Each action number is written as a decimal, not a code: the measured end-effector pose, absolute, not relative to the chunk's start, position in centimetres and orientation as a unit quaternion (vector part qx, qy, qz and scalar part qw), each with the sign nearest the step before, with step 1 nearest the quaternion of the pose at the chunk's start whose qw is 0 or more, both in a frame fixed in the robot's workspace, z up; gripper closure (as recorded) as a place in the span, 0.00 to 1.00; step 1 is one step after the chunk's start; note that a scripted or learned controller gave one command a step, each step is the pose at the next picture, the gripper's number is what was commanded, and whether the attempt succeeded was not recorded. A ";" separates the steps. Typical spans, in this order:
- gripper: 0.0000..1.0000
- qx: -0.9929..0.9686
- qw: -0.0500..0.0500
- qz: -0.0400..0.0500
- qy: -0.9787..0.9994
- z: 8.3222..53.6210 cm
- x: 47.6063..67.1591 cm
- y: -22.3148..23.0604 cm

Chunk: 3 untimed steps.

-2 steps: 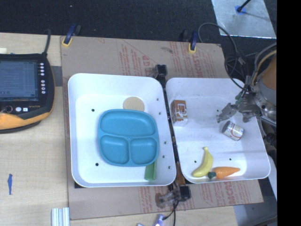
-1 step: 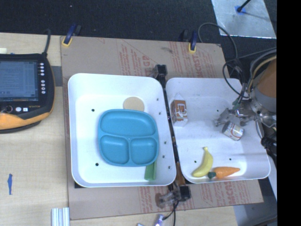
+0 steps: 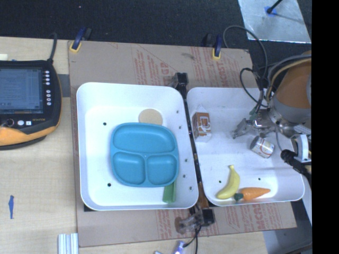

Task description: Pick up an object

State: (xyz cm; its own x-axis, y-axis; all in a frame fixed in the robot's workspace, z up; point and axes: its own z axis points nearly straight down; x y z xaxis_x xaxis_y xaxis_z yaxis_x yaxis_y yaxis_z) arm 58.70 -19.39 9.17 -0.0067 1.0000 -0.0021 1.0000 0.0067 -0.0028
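My gripper (image 3: pixel 248 130) hangs over the back right part of the right bin (image 3: pixel 296 194), its metal fingers spread open above bare bin floor with nothing between them. A small silver cylinder (image 3: pixel 262 147) lies just to its front right, close to the fingers. A brown packet (image 3: pixel 202 126) sits by the bin's left wall. A yellow banana (image 3: pixel 230 183) and an orange carrot (image 3: pixel 253 193) lie side by side at the front of the bin, well below the gripper.
The left bin (image 3: pixel 90 142) holds a blue divided plate (image 3: pixel 144 153), a tan disc (image 3: pixel 151 116) behind it and a green piece (image 3: pixel 169 193) at its front edge. A tablet (image 3: pixel 24 97) lies at far left. Cables (image 3: pixel 254 52) loop behind the right bin.
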 end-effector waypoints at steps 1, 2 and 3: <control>0.00 -0.706 0.000 0.001 -0.708 20.0 57.3 -21.2; 0.00 -0.705 0.001 0.002 -0.709 16.2 57.0 -21.1; 0.00 -0.705 0.001 0.002 -0.709 12.5 55.6 -21.2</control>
